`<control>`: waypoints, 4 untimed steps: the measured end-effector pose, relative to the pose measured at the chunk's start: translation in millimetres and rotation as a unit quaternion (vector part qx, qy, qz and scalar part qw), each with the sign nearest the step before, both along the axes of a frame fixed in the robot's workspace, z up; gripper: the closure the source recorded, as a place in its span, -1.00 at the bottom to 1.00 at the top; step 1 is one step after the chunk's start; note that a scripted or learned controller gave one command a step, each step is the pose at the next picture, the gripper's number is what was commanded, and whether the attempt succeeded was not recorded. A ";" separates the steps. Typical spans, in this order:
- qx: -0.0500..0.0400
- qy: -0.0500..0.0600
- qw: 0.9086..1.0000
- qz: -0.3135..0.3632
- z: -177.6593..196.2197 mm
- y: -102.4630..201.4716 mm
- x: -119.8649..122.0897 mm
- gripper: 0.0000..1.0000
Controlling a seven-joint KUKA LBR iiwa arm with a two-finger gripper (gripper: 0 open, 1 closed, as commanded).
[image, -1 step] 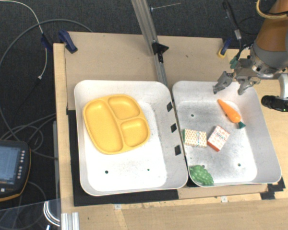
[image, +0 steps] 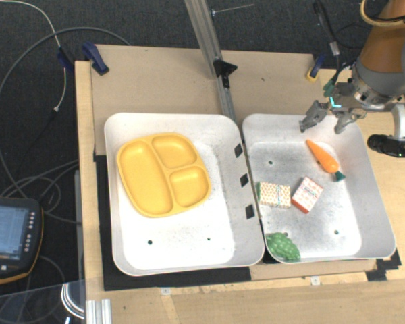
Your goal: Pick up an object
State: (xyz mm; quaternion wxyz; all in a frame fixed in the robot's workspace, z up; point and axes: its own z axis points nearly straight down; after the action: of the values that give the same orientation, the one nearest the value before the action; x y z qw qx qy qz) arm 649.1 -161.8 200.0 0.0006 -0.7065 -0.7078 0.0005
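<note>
You see the end effector (image: 330,118) spread open and empty above the right bin's (image: 371,238) far edge, just beside the toy carrot (image: 322,155) lying near that bin's far right corner, so the pick has not yet begun.

Evenly and brightly lit from above, with soft short shadows, mild glare on the white bins (image: 189,252), slightly grainy throughout.
</note>
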 end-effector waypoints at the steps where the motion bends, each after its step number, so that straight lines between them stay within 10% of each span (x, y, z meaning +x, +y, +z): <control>1: 0.001 0.002 1.000 0.000 -62.9 -0.4 2.0 -1.00; 2: 0.001 0.003 1.000 0.000 -110.5 0.6 0.9 -1.00; 3: 0.000 -0.002 1.000 0.001 -95.0 0.5 3.5 1.00; 4: -0.001 -0.004 1.000 -0.001 -47.9 -6.0 3.9 1.00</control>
State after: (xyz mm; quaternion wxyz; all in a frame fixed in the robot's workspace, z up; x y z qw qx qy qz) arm 653.0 -167.8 152.1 -0.0028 -0.7068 -0.7074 -0.0017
